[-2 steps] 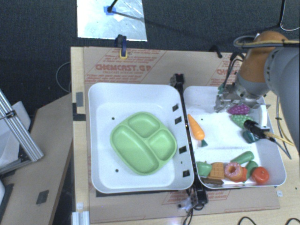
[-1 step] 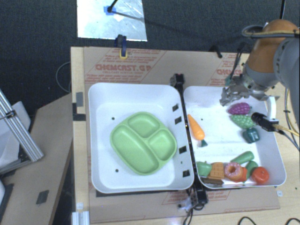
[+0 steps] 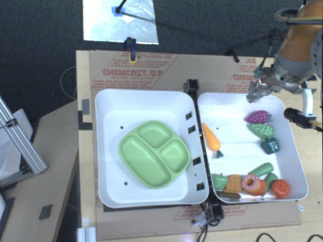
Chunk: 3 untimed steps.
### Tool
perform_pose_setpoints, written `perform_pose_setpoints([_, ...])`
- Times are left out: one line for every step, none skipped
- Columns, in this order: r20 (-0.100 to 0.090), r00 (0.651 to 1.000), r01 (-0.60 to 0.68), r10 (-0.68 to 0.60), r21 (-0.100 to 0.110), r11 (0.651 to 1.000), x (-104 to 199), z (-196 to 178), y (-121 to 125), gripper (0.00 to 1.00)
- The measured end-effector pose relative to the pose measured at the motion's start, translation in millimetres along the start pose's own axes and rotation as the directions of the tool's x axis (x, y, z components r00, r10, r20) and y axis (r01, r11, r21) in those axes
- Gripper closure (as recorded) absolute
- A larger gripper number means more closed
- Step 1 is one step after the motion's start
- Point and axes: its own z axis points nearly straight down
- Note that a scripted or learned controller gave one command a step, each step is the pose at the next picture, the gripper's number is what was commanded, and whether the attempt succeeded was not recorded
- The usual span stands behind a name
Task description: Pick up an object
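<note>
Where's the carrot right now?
The carrot lies in the right bin, against its left wall beside the divider, apart from the other toy food.

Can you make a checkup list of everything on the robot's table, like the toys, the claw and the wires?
Surface: bench bears two white bins side by side.
Job's things: right bin holds purple grapes, green grapes, a carrot, a donut and a tomato.
Clutter: green divided plate in the left bin.
Grippers: claw hangs over the right bin's far edge, holding nothing.
Cables: a black cable crosses the floor behind the bench.
Surroundings: shiny sheet on dark carpet.
</note>
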Motion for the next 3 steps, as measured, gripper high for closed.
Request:
perform_pose_setpoints([-0.002, 1.0, 0.001, -0.001, 0.005, 1.0, 0, -15, 1, 1.0])
perform_pose_setpoints([-0.004, 1.0, 0.006, -0.006, 0.007, 1.0, 56, -7, 0, 1.0])
perform_pose_setpoints([-0.005, 1.0, 0.007, -0.007, 0.007, 1.0, 111, -20, -9, 1.0])
